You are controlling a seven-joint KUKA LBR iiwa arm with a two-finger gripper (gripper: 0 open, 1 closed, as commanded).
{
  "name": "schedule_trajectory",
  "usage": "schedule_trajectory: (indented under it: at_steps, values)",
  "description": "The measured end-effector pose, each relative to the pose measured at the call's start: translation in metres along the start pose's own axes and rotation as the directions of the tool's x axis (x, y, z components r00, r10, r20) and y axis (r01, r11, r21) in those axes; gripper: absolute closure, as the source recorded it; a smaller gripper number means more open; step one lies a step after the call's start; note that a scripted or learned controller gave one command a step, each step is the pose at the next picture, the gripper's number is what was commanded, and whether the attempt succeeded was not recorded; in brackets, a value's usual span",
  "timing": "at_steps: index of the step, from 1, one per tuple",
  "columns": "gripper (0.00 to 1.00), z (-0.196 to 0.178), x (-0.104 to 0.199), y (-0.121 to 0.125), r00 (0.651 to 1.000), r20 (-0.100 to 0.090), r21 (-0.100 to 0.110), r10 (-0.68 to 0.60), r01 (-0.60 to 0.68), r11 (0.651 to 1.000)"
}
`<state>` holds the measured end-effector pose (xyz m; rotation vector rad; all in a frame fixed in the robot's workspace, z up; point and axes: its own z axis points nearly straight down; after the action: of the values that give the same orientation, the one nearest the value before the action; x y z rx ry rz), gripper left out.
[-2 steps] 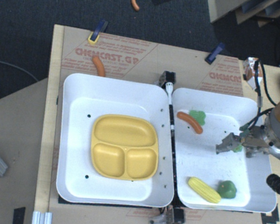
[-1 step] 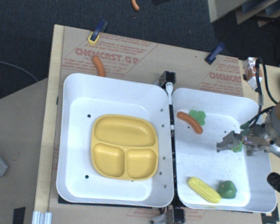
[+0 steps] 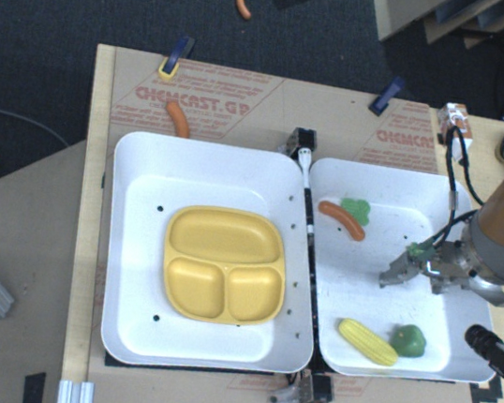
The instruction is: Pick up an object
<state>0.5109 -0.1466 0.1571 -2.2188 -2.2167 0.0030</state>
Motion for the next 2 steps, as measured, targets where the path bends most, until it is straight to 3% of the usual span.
schedule_trajectory:
  at_steps: [2]
  values:
    - [0.00, 0.074, -0.005, 0.005, 1.000, 0.000, 0.000, -0.001, 0.001, 1.000]
